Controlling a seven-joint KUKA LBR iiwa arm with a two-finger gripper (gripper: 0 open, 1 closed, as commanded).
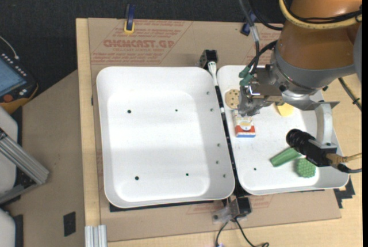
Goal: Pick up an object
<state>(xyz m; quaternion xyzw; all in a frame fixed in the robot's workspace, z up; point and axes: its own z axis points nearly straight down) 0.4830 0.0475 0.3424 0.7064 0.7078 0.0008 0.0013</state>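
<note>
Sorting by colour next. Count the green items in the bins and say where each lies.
2. A green block lies near the right bin's front edge; a green knobbly ball sits just right of it. The arm covers part of that bin, so more may be hidden.

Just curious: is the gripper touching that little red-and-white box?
Cannot tell. In the camera view the gripper overlaps the box from above, hiding any contact or gap.

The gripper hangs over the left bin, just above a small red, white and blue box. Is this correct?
Not quite. The camera view shows the gripper over the right bin, not the left; the small red, white and blue box lies just below it there.
</note>
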